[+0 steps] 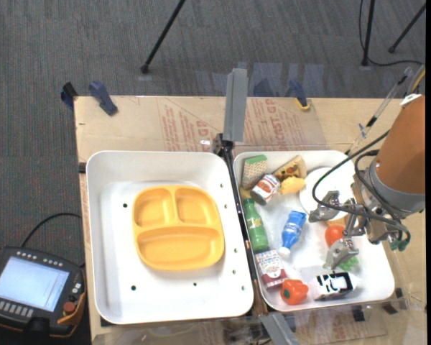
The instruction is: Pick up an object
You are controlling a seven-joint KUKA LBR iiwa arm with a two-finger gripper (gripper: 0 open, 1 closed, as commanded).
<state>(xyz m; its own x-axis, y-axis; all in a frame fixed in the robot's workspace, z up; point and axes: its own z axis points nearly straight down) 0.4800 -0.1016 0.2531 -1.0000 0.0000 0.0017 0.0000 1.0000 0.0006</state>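
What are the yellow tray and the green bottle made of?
The yellow tray looks like smooth moulded plastic: one even colour, rounded compartments, a soft sheen. The green bottle seems plastic too, slightly glossy with a printed label, though that is hard to confirm from here.

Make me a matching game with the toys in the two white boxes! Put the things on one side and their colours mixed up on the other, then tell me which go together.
Things:
1. divided tray in the left bin
2. tall bottle by the right bin's left wall
3. small bottle in the middle of the right bin
4. pepper at the right bin's front edge

Colours:
A. blue and white
B. red-orange
C. yellow
D. green

Pairs: 1-C, 2-D, 3-A, 4-B
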